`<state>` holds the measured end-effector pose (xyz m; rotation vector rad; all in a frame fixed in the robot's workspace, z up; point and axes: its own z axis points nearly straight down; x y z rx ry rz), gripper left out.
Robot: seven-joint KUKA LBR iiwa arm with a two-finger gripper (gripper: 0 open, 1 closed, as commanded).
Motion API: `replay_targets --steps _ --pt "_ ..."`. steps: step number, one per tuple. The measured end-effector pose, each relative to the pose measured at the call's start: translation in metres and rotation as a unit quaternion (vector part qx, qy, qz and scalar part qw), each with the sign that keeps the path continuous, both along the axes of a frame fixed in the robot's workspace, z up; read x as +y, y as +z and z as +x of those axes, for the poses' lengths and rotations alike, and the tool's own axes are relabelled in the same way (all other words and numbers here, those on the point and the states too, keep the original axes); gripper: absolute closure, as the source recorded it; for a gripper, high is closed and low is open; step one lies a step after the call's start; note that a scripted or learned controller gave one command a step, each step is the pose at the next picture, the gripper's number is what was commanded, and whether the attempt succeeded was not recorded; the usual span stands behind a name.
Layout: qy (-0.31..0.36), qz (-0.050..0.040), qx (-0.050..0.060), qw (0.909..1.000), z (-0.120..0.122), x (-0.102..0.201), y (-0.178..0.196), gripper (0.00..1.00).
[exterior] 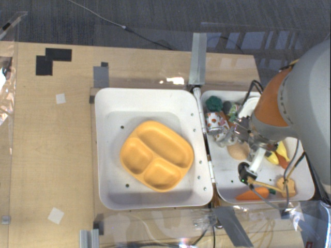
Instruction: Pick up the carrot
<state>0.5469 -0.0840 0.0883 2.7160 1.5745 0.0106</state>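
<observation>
The carrot (pixel 254 194) is a small orange piece lying near the front edge of the right bin (pixel 223 182). My gripper (pixel 228 136) hangs over the middle-left of that bin, close to a small printed can (pixel 214 121) and above a beige rounded object (pixel 238 152). The carrot lies well in front of the gripper and apart from it. The grey arm with its orange band (pixel 270 110) covers the bin's right side.
A green item (pixel 213 104) lies at the back of the right bin. A yellow piece (pixel 282 150) with a red-orange bit beside it sits at the right. The left bin (pixel 106 138) holds a yellow divided plate (pixel 156 155).
</observation>
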Motion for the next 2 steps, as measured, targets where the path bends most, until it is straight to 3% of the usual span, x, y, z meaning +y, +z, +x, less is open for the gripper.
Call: replay_targets --steps 1,2 --pt "-0.213 0.0010 -0.002 0.9772 -0.0191 -0.0161 0.0000 0.00" --pt "-0.212 0.0008 -0.002 0.9773 -0.0191 -0.0160 0.0000 0.00"
